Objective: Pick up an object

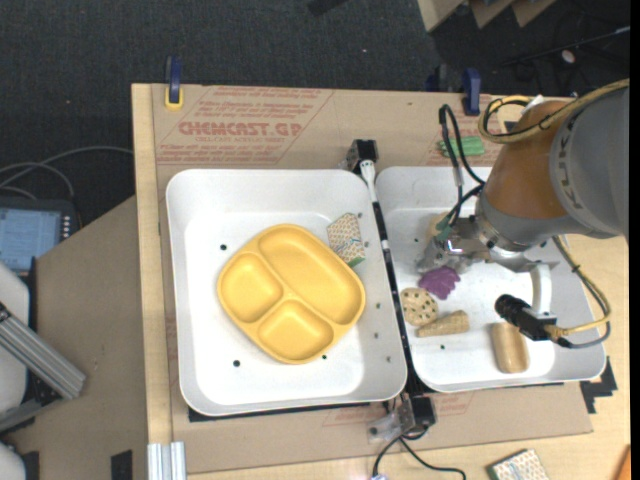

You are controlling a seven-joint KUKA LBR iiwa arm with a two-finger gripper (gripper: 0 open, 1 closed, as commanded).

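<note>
My gripper [447,251] hangs low in the right white bin [575,368], just over the small purple toy piece [440,281]. Whether it grips anything I cannot tell; nothing looks lifted yet.

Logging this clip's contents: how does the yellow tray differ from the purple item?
The yellow tray is large and lies in the left bin; the purple item is small and lies in the right bin. The tray lies apart from the arm; the purple item sits just below the gripper. Both rest on a bin floor.
</note>
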